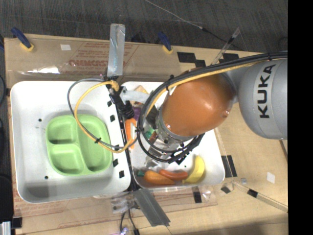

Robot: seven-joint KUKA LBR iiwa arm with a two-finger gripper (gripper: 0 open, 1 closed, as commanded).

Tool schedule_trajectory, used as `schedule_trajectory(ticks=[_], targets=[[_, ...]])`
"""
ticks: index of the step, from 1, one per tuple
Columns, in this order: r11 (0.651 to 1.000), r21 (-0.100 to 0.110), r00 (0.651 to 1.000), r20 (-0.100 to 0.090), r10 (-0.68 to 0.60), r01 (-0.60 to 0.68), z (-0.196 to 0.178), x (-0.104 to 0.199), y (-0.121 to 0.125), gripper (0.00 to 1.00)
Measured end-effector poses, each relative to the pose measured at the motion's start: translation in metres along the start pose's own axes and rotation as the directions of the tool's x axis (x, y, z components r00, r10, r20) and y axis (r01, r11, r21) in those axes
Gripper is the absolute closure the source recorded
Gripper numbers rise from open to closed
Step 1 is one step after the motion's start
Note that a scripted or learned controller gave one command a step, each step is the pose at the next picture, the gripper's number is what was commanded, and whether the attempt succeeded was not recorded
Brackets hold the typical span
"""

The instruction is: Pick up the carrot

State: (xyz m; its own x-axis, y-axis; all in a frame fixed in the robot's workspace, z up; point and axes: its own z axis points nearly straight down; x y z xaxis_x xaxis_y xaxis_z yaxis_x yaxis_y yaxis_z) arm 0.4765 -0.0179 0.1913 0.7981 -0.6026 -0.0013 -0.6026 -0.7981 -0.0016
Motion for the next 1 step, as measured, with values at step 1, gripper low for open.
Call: schedule_trajectory(ticks=[1], targets=[[0.96,-0.001,0.96,0.002,-0.28,0.28,0.0005,0.0664,0.0289,1.0]])
